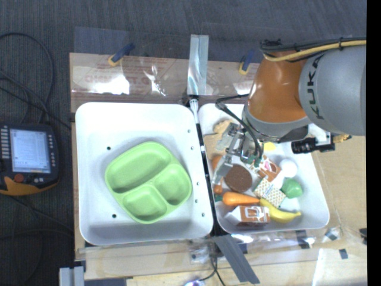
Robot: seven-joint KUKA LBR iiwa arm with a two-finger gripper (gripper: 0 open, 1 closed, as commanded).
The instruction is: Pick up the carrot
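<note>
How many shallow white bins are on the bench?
2. The left shallow white bin holds a green divided plate; the right shallow white bin holds toy food, including the orange carrot.

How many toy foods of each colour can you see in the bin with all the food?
Some are partly hidden under the arm, so this counts the clear ones in the right bin.
Orange: 1, the carrot
Yellow: 1, the banana
Green: 1, the round piece
Brown: 1, the round cookie
Total: 4
</note>
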